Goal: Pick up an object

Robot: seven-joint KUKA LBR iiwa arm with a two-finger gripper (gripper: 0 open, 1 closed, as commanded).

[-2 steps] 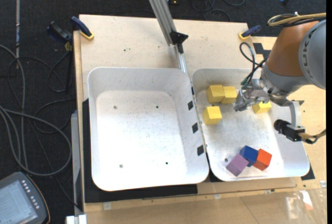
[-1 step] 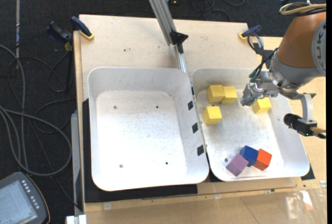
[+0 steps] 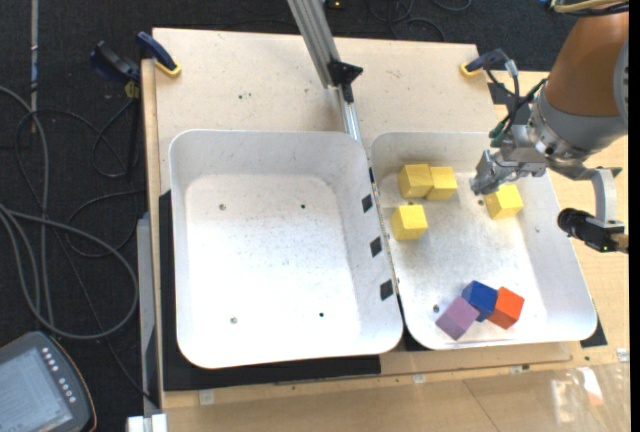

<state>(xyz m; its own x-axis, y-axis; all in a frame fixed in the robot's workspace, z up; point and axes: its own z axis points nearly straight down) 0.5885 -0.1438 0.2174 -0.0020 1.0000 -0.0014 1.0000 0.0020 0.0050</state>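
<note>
My tool (image 3: pixel 487 178) hangs low in the right bin (image 3: pixel 560 260), and the nearest yellow cube (image 3: pixel 504 201) lies just beside it at about four o'clock, though I cannot tell how it is set.

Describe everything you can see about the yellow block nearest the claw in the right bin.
The yellow block is a small cube with a plain, matte surface, wood or plastic by its look. It lies in the right bin, in the upper part near the right wall, turned slightly askew to the bin's edges. It lies apart from the other yellow blocks to its left. The claw is right at its upper-left corner; whether they touch is unclear.
</note>
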